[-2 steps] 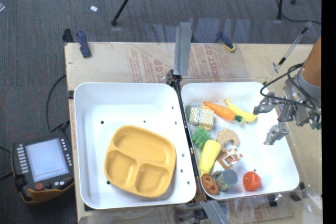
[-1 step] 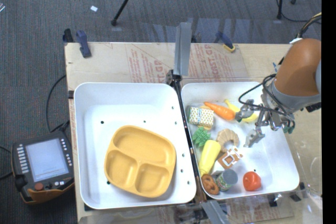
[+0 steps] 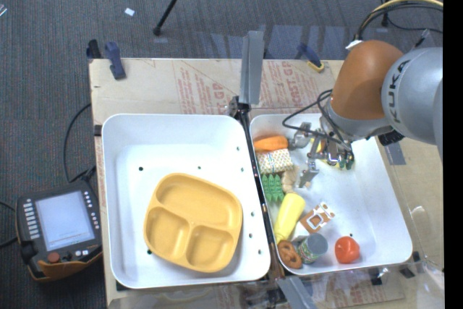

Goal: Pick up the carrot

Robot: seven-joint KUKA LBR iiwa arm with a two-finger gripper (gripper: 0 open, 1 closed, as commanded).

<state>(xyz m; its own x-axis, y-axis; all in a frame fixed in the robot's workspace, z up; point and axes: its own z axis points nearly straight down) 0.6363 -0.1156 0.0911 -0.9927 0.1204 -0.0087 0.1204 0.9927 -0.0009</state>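
The carrot [image 3: 271, 143], a short orange piece, lies at the far left of the right bin [image 3: 383, 192], close to the wall between the two bins. My gripper [image 3: 312, 168] hangs low over the upper middle of that bin, a short way to the right of the carrot and slightly nearer the camera. It is apart from the carrot, and nothing shows in its grasp. The grey arm with its orange band [image 3: 365, 79] reaches in from the right above it.
Below the carrot lie a checkered pale block [image 3: 276, 161], a green piece [image 3: 272, 188], a yellow cob-like item [image 3: 289, 216], a small box [image 3: 318, 217], a brown ring [image 3: 290, 253], a can [image 3: 313, 248] and a red tomato [image 3: 347, 250]. A yellow divided plate [image 3: 194, 221] sits in the left bin [image 3: 123, 155].
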